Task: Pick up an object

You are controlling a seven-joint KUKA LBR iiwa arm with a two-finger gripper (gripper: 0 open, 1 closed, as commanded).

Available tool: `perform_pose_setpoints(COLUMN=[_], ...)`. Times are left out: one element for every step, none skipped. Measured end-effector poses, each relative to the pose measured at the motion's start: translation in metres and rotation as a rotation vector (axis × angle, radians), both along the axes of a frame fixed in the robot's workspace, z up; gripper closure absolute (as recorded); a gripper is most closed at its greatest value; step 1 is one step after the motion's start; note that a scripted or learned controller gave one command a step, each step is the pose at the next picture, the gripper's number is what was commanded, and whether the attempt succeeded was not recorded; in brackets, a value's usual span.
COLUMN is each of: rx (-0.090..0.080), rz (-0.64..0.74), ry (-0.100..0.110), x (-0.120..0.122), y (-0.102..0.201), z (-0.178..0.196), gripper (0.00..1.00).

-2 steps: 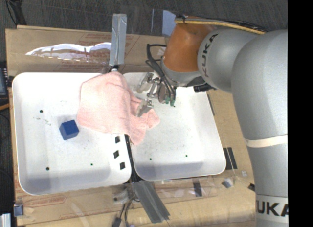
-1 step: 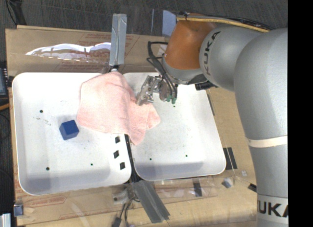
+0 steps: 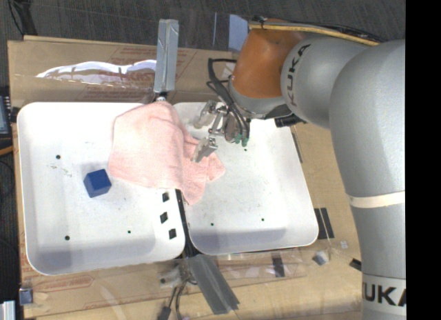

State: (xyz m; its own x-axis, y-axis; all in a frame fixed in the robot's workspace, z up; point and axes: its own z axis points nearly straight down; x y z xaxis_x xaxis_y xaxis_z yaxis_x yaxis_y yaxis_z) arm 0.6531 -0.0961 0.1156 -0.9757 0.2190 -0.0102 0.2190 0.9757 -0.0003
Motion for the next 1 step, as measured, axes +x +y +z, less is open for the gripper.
perform_pose_setpoints(rx=[-0.001], rz=[0.003], ry=[-0.004], x=[0.0012], y=[0.0006], z=[0.0111], gripper=[1.00])
